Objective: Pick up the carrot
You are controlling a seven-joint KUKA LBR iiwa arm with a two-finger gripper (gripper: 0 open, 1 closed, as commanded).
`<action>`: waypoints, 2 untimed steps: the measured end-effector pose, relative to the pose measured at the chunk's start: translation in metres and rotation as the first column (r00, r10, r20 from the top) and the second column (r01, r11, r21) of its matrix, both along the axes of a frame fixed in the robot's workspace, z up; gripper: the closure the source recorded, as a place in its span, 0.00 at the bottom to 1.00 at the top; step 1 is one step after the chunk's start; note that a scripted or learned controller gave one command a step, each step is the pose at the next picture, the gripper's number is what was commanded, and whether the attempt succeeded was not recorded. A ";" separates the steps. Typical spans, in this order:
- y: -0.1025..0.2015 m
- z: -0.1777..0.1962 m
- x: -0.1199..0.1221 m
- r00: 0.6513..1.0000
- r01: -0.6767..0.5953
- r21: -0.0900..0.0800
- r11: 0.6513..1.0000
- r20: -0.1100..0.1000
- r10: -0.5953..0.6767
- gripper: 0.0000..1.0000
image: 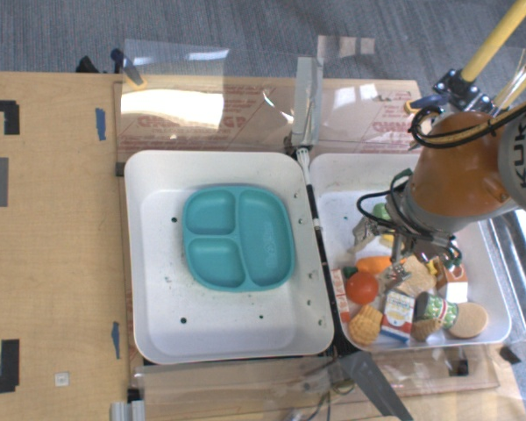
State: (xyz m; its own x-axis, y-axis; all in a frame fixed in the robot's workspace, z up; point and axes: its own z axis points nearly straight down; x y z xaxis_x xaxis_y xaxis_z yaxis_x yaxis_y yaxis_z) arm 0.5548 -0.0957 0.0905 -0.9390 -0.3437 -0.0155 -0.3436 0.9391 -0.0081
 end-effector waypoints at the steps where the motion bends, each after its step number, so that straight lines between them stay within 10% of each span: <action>1: 0.003 0.000 -0.015 0.995 -0.102 0.000 0.995 0.001 0.102 0.00; 2: 0.004 0.014 -0.011 0.995 -0.102 0.000 0.995 0.014 0.102 1.00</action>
